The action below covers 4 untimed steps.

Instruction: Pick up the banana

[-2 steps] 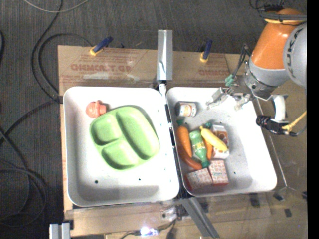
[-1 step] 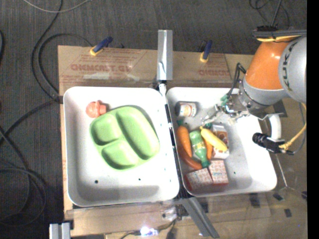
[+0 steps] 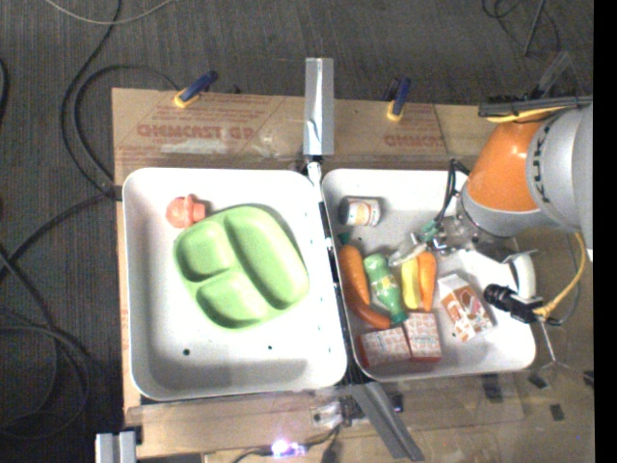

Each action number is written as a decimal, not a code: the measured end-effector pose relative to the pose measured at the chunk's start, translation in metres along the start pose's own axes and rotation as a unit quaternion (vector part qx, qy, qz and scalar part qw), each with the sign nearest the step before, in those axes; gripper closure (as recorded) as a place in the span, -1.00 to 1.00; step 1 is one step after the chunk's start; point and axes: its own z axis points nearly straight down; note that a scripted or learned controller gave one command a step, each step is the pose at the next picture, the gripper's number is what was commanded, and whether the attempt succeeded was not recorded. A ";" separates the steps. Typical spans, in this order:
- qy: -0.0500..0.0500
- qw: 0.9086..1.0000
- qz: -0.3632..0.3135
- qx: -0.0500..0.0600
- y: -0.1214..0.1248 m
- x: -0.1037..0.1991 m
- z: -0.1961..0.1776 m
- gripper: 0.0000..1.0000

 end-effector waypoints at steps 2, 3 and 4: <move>-0.002 1.000 0.012 -0.002 0.015 0.052 -0.011 1.00; -0.002 1.000 0.012 -0.002 0.014 0.052 -0.010 -1.00; -0.001 0.995 0.102 -0.004 -0.008 0.068 -0.001 -1.00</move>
